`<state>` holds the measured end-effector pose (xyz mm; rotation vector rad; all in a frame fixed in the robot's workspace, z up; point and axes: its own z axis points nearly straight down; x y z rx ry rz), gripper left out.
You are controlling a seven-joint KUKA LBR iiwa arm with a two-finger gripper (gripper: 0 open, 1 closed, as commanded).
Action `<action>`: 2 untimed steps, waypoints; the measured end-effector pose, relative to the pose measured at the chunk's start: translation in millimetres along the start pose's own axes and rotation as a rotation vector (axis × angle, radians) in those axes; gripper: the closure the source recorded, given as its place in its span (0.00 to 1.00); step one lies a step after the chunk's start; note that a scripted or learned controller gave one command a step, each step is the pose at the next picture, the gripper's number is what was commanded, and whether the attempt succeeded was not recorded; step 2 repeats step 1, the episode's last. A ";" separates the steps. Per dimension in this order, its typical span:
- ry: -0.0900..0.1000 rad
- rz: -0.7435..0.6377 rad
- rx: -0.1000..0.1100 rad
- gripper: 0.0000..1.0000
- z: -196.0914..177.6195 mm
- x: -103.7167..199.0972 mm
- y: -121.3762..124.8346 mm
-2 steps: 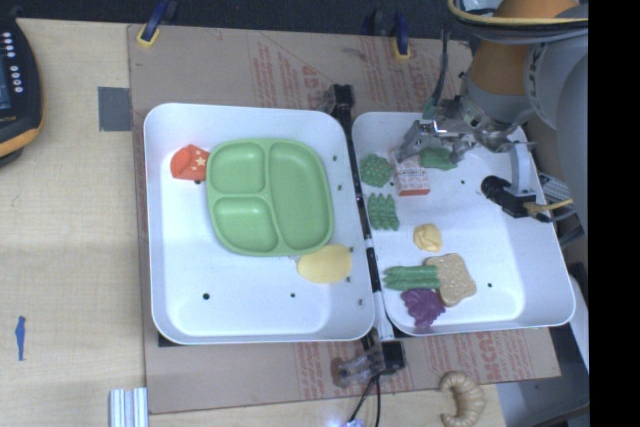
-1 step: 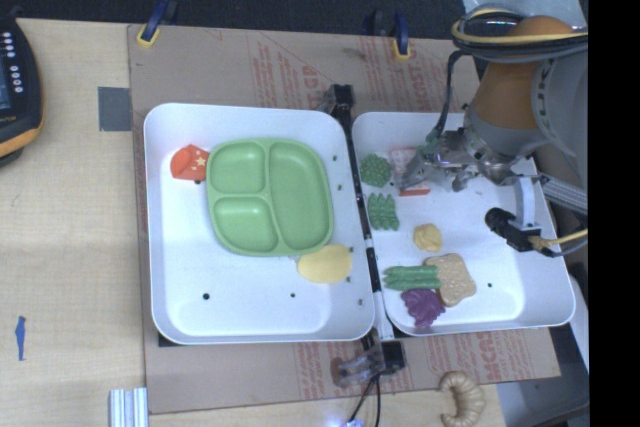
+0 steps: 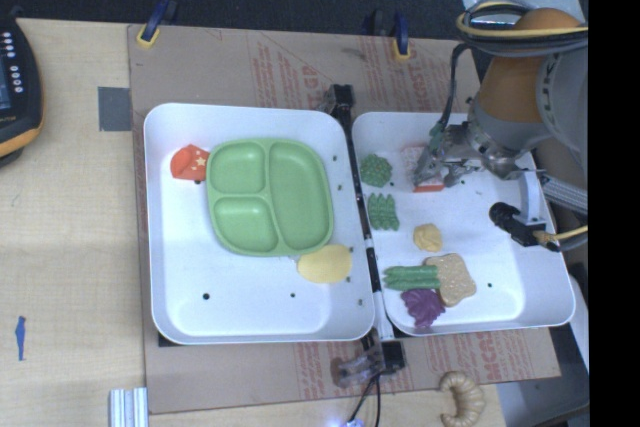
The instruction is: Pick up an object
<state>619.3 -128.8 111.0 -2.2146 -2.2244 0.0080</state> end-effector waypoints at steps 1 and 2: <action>0.004 -0.002 -0.005 1.00 -95.0 44.5 -73.6; 0.004 -0.002 -0.005 1.00 -95.0 44.5 -73.6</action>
